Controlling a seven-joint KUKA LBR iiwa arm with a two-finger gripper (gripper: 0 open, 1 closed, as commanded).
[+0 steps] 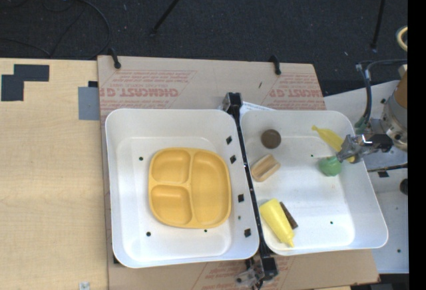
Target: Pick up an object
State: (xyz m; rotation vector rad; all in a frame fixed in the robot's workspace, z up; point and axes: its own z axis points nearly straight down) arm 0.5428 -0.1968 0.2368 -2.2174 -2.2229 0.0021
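So nearest to us in the right bin (373, 232) we've got a yellow bottle-shaped thing (276, 221) lying on a dark flat piece (289, 215). The left bin (120, 242) holds a yellow divided plate (190, 187). Further up there's a tan block (264, 167), then a green ball-like object (329, 165) just beside the gripper (349, 149), which sits at the bin's right edge. Honestly we can't tell how the claw stands. Beyond those, a brown round piece (270, 139) and a yellow banana-like toy (327, 136).
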